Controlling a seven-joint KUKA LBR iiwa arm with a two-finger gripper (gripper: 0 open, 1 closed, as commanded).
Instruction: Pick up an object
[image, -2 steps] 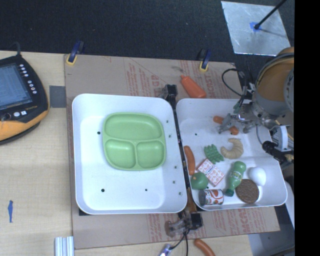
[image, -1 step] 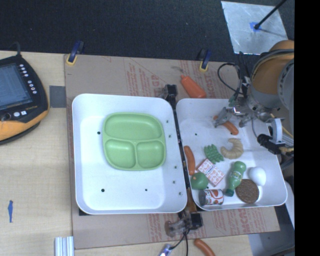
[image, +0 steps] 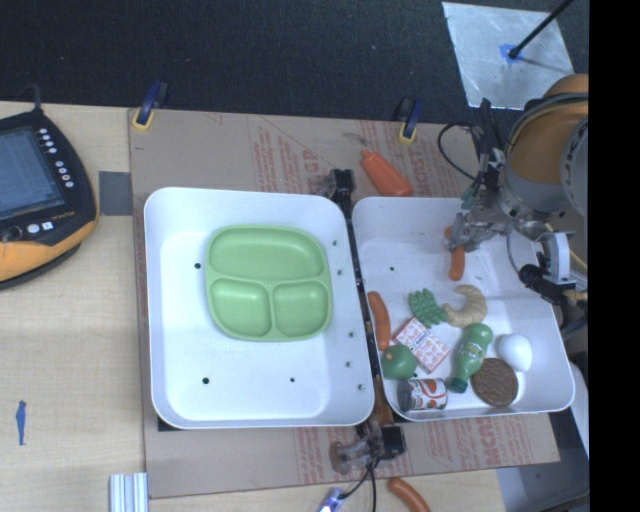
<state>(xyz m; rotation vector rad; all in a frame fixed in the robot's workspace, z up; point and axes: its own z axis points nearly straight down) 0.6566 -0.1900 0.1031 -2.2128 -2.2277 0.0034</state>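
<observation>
orange carrot (image: 457, 263) sits right under my gripper (image: 468, 233), looks like approach step, can't tell grip state, next: descend & close.

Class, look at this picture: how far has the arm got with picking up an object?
Done: the gripper has reached the right bin, above a small carrot. In hand: nothing visibly gripped. Left: grasping and lifting; the bottle, egg and croissant lie untouched.

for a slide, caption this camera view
Gripper poised over a small carrot in the right bin; green tray sits left.
</observation>
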